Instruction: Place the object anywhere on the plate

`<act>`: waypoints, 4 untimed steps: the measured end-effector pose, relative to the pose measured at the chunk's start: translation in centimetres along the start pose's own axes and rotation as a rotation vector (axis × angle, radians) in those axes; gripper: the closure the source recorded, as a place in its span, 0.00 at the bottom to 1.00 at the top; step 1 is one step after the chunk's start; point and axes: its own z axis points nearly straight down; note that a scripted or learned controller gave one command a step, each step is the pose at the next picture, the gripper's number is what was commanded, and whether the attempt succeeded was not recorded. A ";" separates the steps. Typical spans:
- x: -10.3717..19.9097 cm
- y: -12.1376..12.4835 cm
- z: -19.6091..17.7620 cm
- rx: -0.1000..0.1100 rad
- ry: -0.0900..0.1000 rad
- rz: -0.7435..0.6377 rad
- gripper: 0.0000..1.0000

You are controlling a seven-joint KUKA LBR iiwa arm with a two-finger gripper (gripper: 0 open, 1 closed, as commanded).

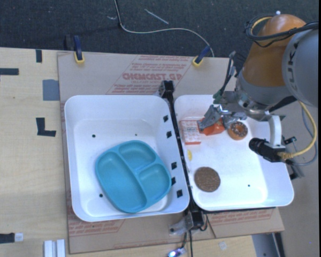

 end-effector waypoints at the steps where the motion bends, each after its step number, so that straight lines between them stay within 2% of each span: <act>1: 4.8 0.6 1.6 0.002 -0.001 0.001 1.00; 2: 9.4 1.5 2.8 0.001 -0.002 0.002 1.00; 3: 13.8 3.9 3.6 0.000 -0.001 0.001 1.00; 4: 13.5 3.8 3.6 0.001 -0.002 0.004 0.00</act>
